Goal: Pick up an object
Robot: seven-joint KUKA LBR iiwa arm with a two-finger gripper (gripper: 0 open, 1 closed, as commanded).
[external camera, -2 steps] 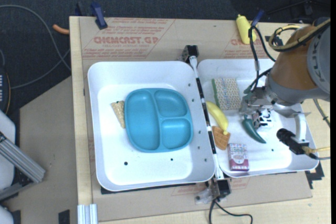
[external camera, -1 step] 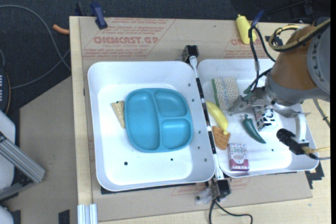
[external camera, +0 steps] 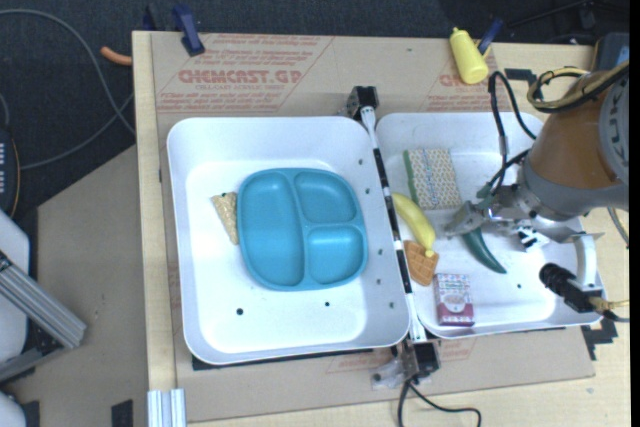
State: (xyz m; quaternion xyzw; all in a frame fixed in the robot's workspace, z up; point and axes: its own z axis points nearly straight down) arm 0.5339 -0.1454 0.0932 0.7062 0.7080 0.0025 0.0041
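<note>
End effector (external camera: pixel 470 218) is hanging low in the right bin (external camera: pixel 520 315), right of frame; finger spread: cannot tell. Green object (external camera: pixel 490 253) is lying just beside it, banana (external camera: pixel 414 220) left.

Arm (external camera: pixel 580 150) enters from the right edge of the camera view, orange band uppermost, grey wrist below it. Wrist points left and slightly down toward the bench. Black cables loop over the top of the orange section. Gripper (external camera: pixel 470 220) sits at the left end of the wrist, low over the right bin; metal fingers (external camera: pixel 478 212) project leftward. Finger spacing not discernible at this angle.
</note>
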